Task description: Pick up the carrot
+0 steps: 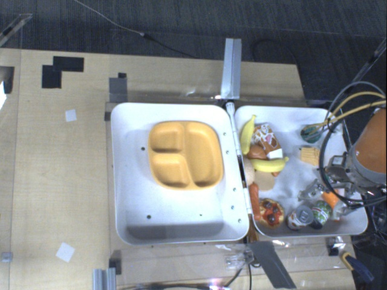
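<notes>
A yellow divided plate [183,154] is seen in the left bin [130,180]. The right bin [357,225] is crowded with two bananas [248,133] and other toy foods. The gripper [326,193] is lowered at the bin's right side, against the orange carrot [330,199]; its grip cannot be told

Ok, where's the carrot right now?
The carrot lies in the right bin, near its lower right corner, just under the gripper and above a small round can.
</notes>
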`<state>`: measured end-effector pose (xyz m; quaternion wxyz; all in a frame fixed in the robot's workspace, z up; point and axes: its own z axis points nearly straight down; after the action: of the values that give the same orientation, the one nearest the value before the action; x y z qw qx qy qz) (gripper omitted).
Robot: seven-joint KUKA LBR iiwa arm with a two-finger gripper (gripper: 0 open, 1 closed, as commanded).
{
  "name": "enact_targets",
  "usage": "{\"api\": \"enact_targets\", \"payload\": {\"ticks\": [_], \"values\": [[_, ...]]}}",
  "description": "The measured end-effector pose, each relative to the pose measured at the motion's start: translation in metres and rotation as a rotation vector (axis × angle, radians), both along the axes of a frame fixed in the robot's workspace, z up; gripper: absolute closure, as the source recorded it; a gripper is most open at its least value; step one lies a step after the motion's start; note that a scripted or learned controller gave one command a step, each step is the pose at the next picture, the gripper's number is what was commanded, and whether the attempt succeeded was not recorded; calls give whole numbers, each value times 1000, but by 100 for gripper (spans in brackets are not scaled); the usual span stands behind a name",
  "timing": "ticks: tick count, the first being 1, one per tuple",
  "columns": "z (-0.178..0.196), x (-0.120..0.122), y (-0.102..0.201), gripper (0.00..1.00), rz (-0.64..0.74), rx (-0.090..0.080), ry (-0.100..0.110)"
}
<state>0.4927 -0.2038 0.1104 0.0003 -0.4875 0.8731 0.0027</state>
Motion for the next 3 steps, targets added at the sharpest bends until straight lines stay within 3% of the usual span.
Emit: {"api": "enact_targets", "payload": {"ticks": [1, 2, 3], "values": [[-22, -2, -2, 0, -33, -7, -14], [-8, 3, -1, 100, -29, -9, -26], [58, -2, 41, 100, -49, -5, -13]]}}
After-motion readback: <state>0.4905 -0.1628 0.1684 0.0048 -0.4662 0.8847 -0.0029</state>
